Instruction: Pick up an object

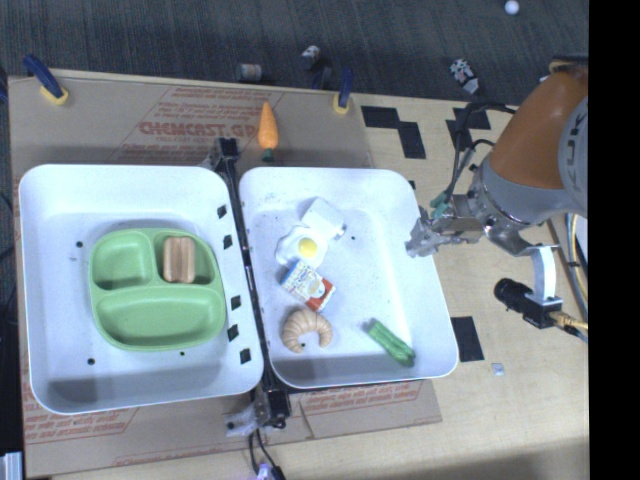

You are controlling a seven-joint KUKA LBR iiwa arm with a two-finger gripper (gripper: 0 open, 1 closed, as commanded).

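The right bin (pixel 425 298) holds a white carton (pixel 322 215), a fried egg toy (pixel 303 247), a small red and white packet (pixel 308 284), a croissant (pixel 307 328) and a green pea pod (pixel 389 341). My gripper (pixel 423 239) hovers over the right rim of that bin, apart from all of these, with nothing seen in it. The egg and carton lie about a hand's width to its left. The arm's orange band (pixel 540 133) is at the far right.
The left bin (pixel 40 268) carries a green divided plate (pixel 150 313) with a brown bun-like piece (pixel 180 259) in its upper right compartment. An orange carrot (pixel 267 126) lies on the cardboard behind the bins. Blue clamps (pixel 47 79) hold the cardboard's back edge.
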